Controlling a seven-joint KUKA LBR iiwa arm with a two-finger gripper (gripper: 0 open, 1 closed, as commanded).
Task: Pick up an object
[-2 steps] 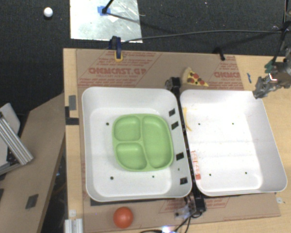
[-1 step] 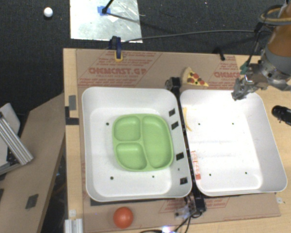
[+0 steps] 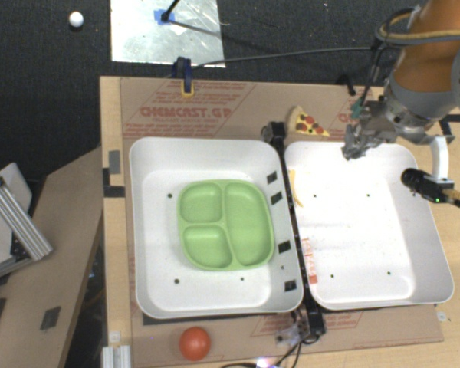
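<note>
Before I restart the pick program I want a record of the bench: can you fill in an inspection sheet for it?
Surface: cardboard-covered bench bearing two white bins side by side.
Job's things: green divided plate lying flat in the left bin; thin yellow strip at the right bin's left wall.
Clutter: pizza-slice toy on the bench behind the bins; orange ball on the bench in front of the left bin.
Grippers: gripper over the right bin's far edge, nothing seen between its fingers.
Cables: black cable running across the dark floor towards the arm.
Surroundings: shiny sheet, small white ball.
</note>
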